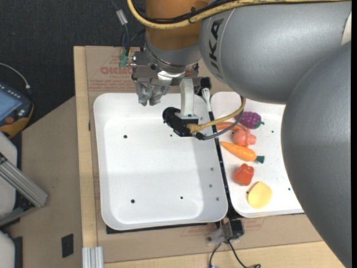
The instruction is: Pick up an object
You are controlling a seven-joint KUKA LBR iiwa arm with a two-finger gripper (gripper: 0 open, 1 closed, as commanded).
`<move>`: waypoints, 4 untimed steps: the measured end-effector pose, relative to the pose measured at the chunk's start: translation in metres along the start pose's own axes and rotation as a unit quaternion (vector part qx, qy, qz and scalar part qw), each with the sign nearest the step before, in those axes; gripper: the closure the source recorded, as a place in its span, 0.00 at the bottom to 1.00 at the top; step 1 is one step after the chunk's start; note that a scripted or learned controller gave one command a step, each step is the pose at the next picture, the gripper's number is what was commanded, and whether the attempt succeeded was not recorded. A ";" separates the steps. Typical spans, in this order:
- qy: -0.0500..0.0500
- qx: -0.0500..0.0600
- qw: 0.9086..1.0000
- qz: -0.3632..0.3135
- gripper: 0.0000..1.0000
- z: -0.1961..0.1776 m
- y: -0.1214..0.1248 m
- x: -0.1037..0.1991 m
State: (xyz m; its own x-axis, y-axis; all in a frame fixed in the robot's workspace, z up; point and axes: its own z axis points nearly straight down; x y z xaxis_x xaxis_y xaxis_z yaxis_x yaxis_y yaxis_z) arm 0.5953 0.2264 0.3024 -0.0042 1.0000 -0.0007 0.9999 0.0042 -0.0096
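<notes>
You had two shallow white bins side by side on the table [83,149]. The left bin [111,166] carried no loose objects on its floor. The right bin [279,205] held five toy foods, counted as follows: one bunch of purple grapes [251,119] near the far rim, one pink piece [244,137] just beside the grapes, one orange carrot [240,151] lying across the bin with its green stem end pointing right, one red pepper [244,174] near the carrot, and one yellow lemon [259,195] nearest the front rim.

You had the arm [279,49] reaching in from the right, its orange band [178,4] above the far edge of the left bin. The tool [149,96] hung over the far left part of the left bin, well apart from all five foods. Its fingers [146,94] pointed down and stood close together; nothing showed between them. One black fitting [177,121] with a yellow hose hung beside the tool, over the left bin.
</notes>
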 end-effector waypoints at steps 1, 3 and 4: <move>0.001 -0.005 1.000 0.001 1.00 -0.013 0.004 -0.001; -0.001 0.002 1.000 0.000 1.00 -0.030 -0.117 -0.001; -0.003 0.002 1.000 0.003 1.00 0.083 -0.118 -0.002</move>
State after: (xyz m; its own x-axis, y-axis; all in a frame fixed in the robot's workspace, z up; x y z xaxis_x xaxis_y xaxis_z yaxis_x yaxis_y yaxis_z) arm 0.4766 0.2237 0.2203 0.0015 1.0000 -0.0058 0.9999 -0.0016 -0.0142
